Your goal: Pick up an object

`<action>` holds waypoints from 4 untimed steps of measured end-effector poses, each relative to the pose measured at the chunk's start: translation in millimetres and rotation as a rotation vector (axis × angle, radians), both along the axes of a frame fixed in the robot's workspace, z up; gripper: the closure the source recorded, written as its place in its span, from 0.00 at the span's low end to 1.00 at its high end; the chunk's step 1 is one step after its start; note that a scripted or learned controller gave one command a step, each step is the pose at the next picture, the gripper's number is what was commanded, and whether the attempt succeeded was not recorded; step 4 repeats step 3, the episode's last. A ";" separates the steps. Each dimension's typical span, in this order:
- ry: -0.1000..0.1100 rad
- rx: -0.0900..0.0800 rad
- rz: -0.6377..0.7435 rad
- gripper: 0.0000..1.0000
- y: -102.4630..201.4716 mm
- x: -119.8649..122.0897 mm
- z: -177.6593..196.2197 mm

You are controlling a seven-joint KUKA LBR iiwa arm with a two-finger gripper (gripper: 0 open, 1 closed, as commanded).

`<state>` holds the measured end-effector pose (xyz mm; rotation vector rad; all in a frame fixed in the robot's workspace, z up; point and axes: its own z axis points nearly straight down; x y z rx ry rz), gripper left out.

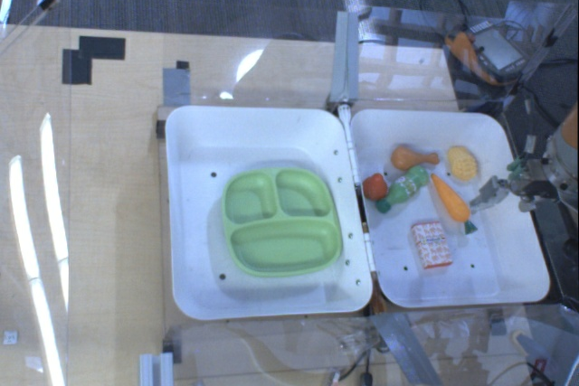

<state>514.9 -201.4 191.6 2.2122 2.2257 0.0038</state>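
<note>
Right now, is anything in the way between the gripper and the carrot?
Nothing visible is. The gripper sits at the right side of the right bin, and the carrot lies just to its left with bare bin floor between them. The green bottle and the corn lie beyond or beside the carrot, not between.

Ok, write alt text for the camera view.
The gripper hangs over the right bin, beside a carrot, green bottle, tomato, drumstick, yellow corn and small box. The left bin holds a green tray.
</note>
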 end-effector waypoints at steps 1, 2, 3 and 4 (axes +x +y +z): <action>-0.010 -0.003 -0.039 0.00 7.3 36.1 -102.4; -0.015 -0.001 -0.036 1.00 8.8 38.8 -90.5; -0.004 -0.001 0.072 1.00 59.2 82.8 0.3; -0.004 -0.001 0.072 1.00 59.2 82.8 0.3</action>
